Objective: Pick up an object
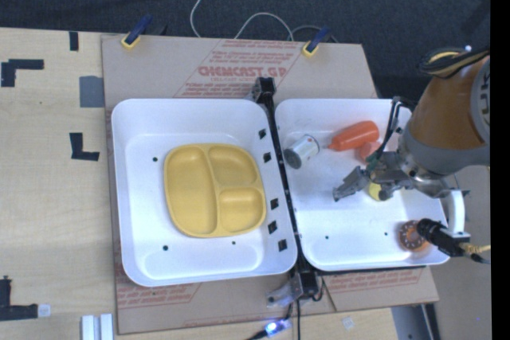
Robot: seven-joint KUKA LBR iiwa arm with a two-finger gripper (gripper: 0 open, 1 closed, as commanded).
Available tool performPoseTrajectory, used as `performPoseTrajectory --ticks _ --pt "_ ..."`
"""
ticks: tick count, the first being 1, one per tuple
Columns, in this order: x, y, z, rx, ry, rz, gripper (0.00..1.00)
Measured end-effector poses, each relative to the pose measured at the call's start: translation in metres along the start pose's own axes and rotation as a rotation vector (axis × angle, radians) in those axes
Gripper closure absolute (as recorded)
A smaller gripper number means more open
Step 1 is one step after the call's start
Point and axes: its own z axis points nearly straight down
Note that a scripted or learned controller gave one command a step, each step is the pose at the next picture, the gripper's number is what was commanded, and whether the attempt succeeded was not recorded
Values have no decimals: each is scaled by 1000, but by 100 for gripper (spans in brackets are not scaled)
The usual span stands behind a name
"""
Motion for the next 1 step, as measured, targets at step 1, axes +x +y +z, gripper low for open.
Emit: performPoseTrajectory --ticks 1 --pt "0 3 -6 -13 -2 -4 0"
